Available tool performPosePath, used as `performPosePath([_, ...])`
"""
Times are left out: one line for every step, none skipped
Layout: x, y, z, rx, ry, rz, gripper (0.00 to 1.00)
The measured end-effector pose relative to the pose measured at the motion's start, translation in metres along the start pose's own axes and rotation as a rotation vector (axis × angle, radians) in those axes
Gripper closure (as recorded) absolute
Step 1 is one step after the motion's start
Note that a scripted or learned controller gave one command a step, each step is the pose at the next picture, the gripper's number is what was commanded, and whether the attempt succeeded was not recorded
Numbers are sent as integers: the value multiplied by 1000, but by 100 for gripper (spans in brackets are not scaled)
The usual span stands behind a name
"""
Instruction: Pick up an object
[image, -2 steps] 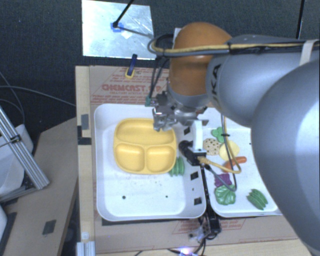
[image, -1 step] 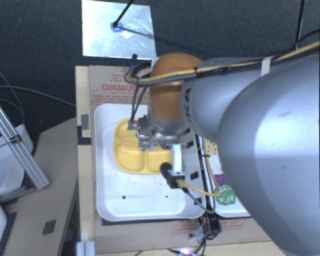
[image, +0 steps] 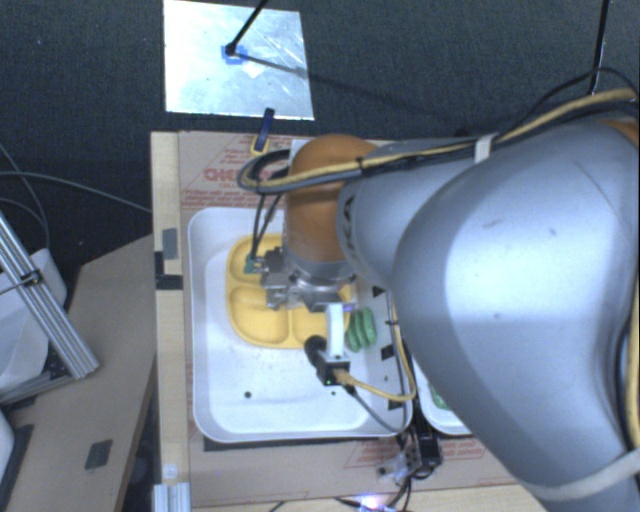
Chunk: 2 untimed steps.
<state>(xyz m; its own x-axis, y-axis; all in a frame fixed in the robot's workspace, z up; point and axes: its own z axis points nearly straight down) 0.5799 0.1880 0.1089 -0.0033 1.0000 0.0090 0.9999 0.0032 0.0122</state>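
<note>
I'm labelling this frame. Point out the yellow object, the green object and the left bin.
yellow object (image: 252, 312): camera view, its lower left lobe.
green object (image: 361, 328): camera view, its visible middle.
left bin (image: 270, 400): camera view, bare floor.

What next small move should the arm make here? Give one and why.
Probably a slow, straight lift to see whether anything comes up. The wrist sits low in the left white bin, right over the yellow object, with a green object beside it, and the arm hides the gripper's tips, so any grasp is unconfirmed.

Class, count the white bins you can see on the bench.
2: one white bin at left under the wrist, a second bin at right, mostly hidden by the arm.
</note>
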Motion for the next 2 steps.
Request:
performPosePath([42, 15, -184, -7, 0, -5, 100])
performPosePath([26, 71, -61, 18, -13, 5, 100])
